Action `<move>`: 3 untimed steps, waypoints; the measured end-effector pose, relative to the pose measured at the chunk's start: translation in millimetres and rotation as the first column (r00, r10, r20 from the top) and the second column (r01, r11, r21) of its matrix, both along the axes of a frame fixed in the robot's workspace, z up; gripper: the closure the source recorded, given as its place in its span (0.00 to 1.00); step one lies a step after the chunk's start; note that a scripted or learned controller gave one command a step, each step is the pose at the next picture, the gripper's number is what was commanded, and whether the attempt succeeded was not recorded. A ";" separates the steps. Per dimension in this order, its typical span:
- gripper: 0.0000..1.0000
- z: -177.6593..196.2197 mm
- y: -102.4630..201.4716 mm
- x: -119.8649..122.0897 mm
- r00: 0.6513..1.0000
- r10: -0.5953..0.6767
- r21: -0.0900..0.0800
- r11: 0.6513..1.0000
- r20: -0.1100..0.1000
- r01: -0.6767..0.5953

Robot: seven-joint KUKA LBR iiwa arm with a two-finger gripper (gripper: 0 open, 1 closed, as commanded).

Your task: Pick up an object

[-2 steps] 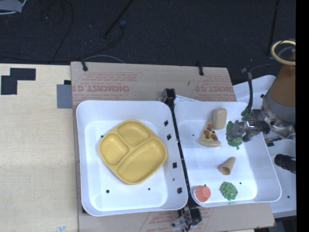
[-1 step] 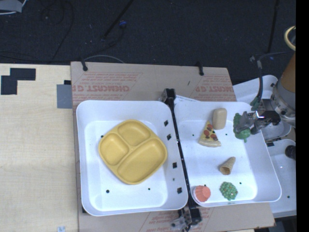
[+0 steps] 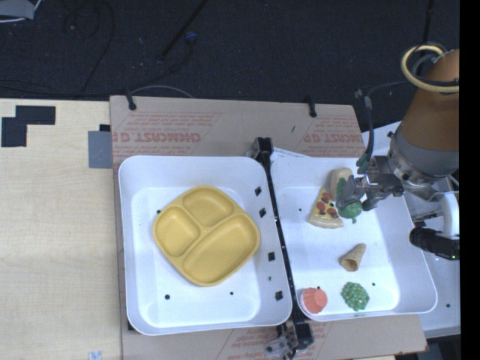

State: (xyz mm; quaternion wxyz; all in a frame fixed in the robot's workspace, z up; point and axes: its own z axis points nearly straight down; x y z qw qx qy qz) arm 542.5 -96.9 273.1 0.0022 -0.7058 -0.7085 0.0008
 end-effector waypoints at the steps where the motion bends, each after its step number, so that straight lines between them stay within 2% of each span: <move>1: 1.00 -12.3 47.8 23.2 1.000 0.000 -0.001 1.000 0.001 0.000; 3: 1.00 -18.1 143.9 46.9 1.000 0.001 -0.001 1.000 0.002 -0.001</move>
